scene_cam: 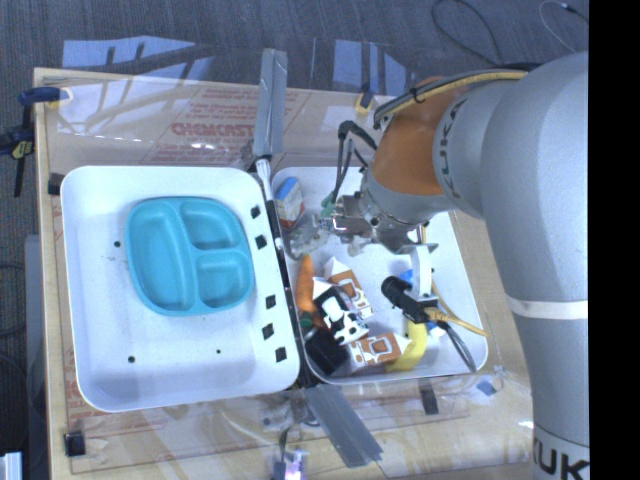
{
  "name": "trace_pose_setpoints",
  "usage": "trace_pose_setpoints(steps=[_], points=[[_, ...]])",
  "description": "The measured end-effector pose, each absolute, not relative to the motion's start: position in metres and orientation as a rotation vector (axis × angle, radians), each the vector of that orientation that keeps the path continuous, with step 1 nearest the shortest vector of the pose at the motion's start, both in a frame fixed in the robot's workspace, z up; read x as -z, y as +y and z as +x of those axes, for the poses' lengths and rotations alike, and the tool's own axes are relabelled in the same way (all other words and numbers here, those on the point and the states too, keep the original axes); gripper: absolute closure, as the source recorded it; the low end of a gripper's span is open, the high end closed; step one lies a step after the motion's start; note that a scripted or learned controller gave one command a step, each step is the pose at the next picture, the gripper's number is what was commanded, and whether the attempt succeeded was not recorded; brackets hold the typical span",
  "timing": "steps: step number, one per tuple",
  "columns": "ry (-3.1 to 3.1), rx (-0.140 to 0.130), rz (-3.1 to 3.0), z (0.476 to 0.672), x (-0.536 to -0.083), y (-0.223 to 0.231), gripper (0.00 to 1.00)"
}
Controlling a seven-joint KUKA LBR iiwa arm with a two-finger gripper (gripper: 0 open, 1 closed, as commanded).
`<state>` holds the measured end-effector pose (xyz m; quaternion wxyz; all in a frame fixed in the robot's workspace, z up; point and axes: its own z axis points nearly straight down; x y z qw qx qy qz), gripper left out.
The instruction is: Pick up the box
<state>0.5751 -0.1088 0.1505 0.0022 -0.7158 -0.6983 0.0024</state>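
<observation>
The box, white with orange and brown print, lies in the right bin near its middle, among other items. My gripper hangs low over the bin's far-left part, above and to the left of the box and apart from it. Nothing shows between the gripper and the box. The grey arm with its orange band reaches in from the right and hides the bin's far-right part.
Around the box lie an orange carrot-like piece, a black-and-white item, a black object, a second printed pack and a yellow banana. A small can stands behind the gripper. The left bin holds a blue divided tray.
</observation>
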Motion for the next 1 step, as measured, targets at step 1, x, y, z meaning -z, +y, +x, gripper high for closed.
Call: trace_pose_setpoints(steps=[1], points=[[-2.038, -0.003, -2.389, 0.6098, -0.0928, -0.1718, 0.00]])
